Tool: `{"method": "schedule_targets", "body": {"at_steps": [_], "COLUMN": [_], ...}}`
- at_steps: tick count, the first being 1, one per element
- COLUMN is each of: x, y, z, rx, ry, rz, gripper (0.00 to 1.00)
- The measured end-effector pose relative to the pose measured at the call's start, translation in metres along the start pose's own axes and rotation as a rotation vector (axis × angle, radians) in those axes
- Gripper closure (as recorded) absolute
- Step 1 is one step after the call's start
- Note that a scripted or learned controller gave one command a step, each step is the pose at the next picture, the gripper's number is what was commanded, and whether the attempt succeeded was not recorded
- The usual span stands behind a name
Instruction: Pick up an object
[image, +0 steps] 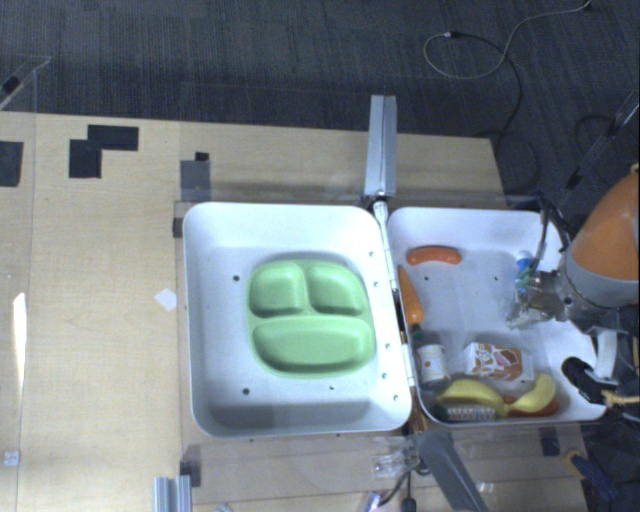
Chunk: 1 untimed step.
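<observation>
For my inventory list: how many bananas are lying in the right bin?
2. One banana lies at the near wall, left of centre; the other banana curves beside it toward the near right corner. The arm could hide more.

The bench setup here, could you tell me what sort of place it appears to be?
Most likely a robotics lab's pick-and-place test cell. A wooden bench bears two white bins, one holding a green divided tray, the other toy food such as a banana, while the gripper reaches in.

The arm (605, 250) is grey with a rounded orange band above the wrist, ending in a small metallic pincer (532, 298) with thin cables.
</observation>
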<state>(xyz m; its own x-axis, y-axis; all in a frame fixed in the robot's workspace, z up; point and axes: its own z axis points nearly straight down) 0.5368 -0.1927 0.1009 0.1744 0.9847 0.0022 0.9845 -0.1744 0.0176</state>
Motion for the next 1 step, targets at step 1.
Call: {"method": "schedule_targets", "body": {"at_steps": [1], "x": [-0.002], "y": [0.0318], "z": [-0.1034], "rx": [0.012], "ry": [-0.005], "rz": [0.349], "gripper": [1.0]}}
